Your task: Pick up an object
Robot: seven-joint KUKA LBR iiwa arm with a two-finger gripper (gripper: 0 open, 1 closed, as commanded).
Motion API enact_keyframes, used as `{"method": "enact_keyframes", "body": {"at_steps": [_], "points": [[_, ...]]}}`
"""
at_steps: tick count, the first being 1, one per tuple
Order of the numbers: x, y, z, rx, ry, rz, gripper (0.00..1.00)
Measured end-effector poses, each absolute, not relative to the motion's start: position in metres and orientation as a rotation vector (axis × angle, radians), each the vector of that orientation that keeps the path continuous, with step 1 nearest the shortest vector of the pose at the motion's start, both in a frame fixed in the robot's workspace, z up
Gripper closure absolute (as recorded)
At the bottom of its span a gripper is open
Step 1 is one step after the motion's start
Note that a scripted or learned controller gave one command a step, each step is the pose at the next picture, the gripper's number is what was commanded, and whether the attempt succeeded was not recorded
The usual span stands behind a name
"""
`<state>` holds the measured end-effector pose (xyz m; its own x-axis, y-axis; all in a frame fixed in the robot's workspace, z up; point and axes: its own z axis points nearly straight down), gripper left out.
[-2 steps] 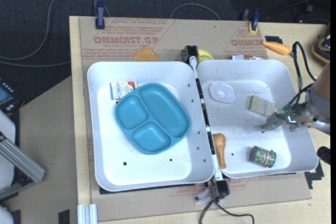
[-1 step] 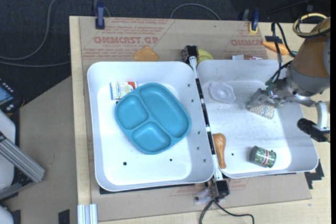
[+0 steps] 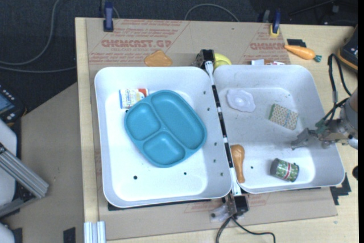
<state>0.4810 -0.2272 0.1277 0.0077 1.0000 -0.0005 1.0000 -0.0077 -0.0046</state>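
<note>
Nearest us in the right bin (image 3: 318,97), a small green can (image 3: 284,169) lies on its side beside an orange drumstick-shaped toy (image 3: 238,161). We see the gripper (image 3: 303,139) low over the bin floor just above the can, its 2 fingers apart and holding nothing. Farther back rests a patterned packet (image 3: 283,116). We judge the pick not yet made.

You've got, in the right bin (image 3: 318,88), a green can (image 3: 284,169) on its side nr the front edge, a patterned sponge-like pad (image 3: 282,116) flat mid-bin twd the right wall, & a clear lid (image 3: 240,101) nr the back-left corner.
</note>
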Motion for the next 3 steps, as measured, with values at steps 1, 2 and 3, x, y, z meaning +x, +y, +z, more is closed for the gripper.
{"method": "enact_keyframes", "body": {"at_steps": [1, 2, 3], "points": [[0.539, -0.173, 0.190, -2.217, -2.236, -0.010, 0.00], [0.480, -0.203, 0.080, -2.224, -2.211, 0.005, 0.00], [0.553, -0.140, 0.085, -2.214, -2.233, -0.009, 0.00]]}}
